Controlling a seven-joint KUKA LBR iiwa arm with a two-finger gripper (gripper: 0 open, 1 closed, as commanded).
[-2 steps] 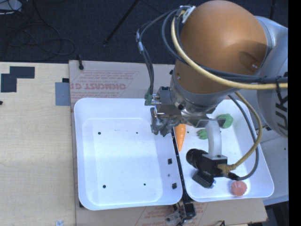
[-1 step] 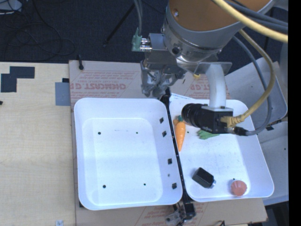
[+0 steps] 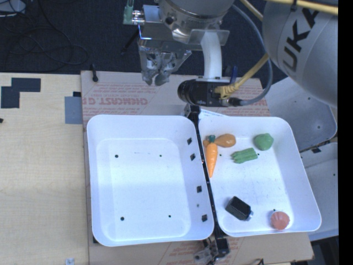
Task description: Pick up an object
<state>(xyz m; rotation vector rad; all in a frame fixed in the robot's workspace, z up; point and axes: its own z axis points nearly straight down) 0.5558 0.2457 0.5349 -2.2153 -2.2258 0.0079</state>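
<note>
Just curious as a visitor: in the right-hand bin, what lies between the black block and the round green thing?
In the camera view, only bare white bin floor lies between the black block and the round green piece; the long green vegetable sits just left of that line.

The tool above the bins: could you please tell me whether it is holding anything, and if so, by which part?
Nothing is held. The tool hangs above the bench behind the bins with nothing between its fingers; all the objects lie in the right bin.
</note>
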